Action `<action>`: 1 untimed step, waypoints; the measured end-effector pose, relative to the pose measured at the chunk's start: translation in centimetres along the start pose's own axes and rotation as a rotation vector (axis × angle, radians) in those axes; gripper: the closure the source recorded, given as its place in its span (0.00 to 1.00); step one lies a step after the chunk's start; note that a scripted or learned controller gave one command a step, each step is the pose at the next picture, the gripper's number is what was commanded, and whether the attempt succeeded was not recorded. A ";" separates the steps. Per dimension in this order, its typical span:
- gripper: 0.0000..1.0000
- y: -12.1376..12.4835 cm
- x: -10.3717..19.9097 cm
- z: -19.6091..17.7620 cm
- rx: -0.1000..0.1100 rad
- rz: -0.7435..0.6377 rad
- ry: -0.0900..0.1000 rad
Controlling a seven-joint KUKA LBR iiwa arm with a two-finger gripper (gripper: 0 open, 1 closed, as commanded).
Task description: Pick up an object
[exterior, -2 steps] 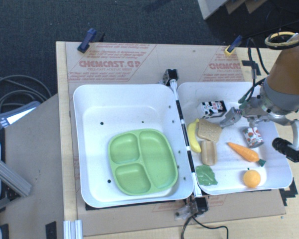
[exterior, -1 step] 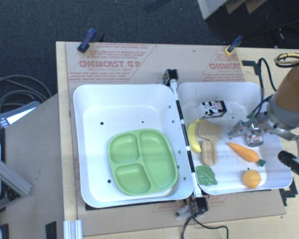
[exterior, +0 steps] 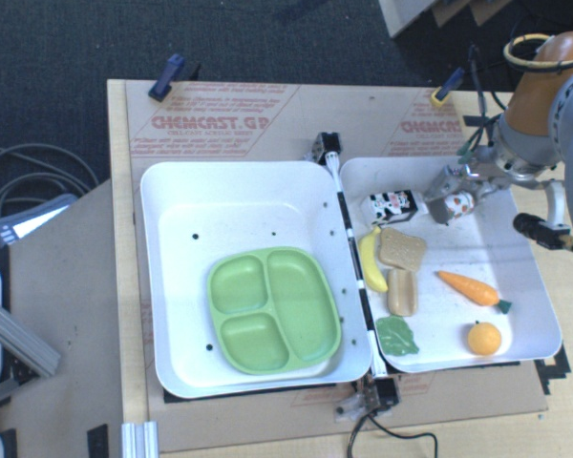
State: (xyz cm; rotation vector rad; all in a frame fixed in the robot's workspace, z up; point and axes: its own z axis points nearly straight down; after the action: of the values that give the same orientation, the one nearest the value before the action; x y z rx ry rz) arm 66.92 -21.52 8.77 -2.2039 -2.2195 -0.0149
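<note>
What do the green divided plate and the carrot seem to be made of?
The green divided plate looks like moulded plastic: one even pale green colour, smooth rounded compartment walls, a soft matte sheen. The carrot seems to be a toy, probably plastic or rubber, because its orange is very uniform and its surface smooth, but the view is too coarse to be sure.

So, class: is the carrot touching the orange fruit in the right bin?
Apart. The camera view shows bare white bin floor between the carrot and the orange fruit, which lies nearer the bin's front edge.
</note>
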 end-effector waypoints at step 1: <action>1.00 0.0 -0.4 -1.0 -0.006 0.000 -0.014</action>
State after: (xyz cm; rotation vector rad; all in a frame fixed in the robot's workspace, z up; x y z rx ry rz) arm 66.92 -21.92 9.81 -2.2141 -2.2290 -0.0066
